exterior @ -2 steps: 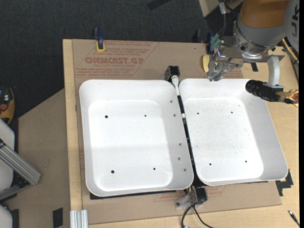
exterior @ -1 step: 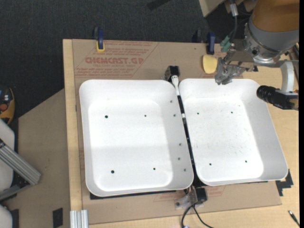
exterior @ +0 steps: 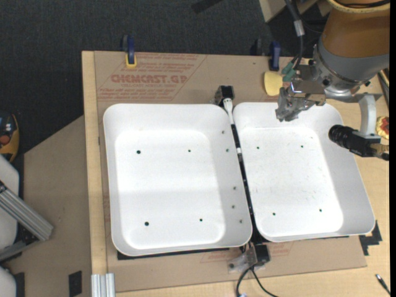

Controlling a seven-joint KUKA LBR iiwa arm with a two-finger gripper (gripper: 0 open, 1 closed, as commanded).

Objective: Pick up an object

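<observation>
Two shallow white plastic bins sit side by side on a brown cardboard-covered counter (exterior: 99, 166), their inner rims touching along a dark seam, presumably so the arm can reach either one. Nearest the camera, a small black fitting with a trailing cable (exterior: 257, 255) lies at the front of that seam. The left bin (exterior: 114, 184) shows a bare white floor with a few dark dots; the right bin (exterior: 352, 193) looks the same, with faint specks. No loose object to pick shows on either floor, so where the task's thing lies cannot be told; a pale yellow rounded piece (exterior: 271, 83) rests on the counter just beyond the right bin's far rim, outside both bins. Farther back, the grey arm with its orange band (exterior: 356, 17) leans in from the right, and its metal claw (exterior: 289, 109) hangs over the right bin's far edge. Claw too small and cluttered to say whether spread or pressed together. Two blue clamps (exterior: 129, 45) pin the counter's far edge.
</observation>
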